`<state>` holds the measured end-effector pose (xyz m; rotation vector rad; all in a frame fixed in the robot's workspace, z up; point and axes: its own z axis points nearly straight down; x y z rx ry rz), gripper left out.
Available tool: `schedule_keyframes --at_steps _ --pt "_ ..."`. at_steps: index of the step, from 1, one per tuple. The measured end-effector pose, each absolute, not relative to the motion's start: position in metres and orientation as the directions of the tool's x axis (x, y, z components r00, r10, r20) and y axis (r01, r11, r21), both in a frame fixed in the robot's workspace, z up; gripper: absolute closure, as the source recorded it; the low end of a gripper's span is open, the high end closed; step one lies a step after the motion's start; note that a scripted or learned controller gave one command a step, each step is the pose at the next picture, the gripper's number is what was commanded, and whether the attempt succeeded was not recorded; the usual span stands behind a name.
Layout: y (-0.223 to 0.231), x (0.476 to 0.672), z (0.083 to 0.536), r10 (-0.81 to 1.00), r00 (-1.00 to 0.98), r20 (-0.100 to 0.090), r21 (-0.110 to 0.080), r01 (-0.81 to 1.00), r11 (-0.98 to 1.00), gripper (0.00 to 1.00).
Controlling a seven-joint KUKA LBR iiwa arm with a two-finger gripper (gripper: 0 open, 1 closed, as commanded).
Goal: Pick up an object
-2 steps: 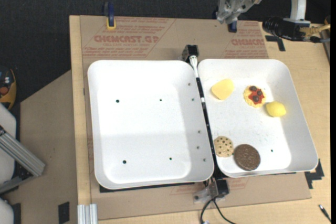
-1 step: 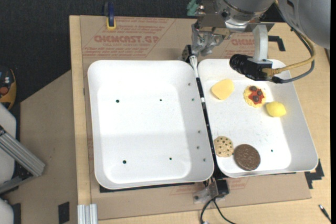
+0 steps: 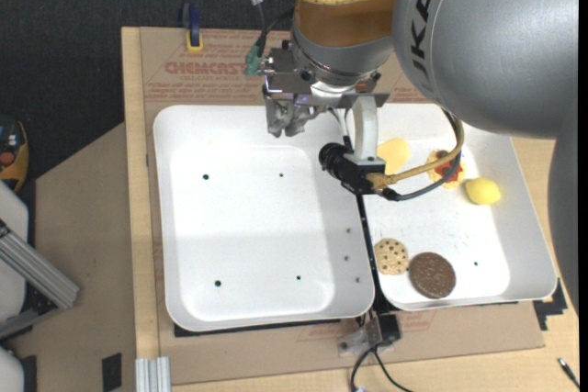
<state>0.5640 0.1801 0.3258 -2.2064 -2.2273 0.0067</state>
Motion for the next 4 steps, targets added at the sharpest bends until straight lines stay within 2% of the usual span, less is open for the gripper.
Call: schedule_keyframes --at_steps 1,2,3,4 --pt "0.227 0.498 0.292 1.0 -0.005 0.0 -0.008 1.0 0.005 1.0" --pt "0.159 0.488 0.289 1.0 0.006 -0.002 -0.005 1.0 -0.006 1.0" --pt "0.228 0.479 0.328 1.0 -0.006 0.003 0.004 1.0 0.006 1.0" --pt "0.225 0.479 0.337 1.0 -0.002 0.001 0.002 1.0 0.002 1.0"
